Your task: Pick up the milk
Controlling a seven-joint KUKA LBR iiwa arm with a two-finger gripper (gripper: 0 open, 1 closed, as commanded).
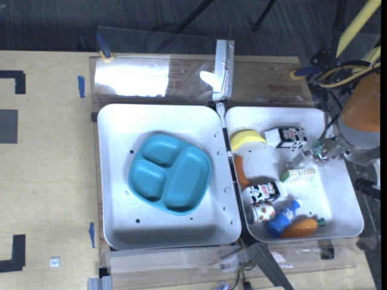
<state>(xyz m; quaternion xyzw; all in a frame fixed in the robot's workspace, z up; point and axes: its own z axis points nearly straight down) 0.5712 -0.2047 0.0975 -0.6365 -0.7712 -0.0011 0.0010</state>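
Camera view: milk hemmed by carrot, bottle; end effector state unclear.

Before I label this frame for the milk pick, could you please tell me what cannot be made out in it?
- End effector, camera view: small and blurred against the right bin; whether it is open or shut is unclear.
- Arm: cut off by the right edge.
- Cow-print cartons and: print too small to read.
- Blue bottle partly covers the carrot.

The arm is grey with a big orange band. Its small metal gripper looks shiny, just over the right bin rim.
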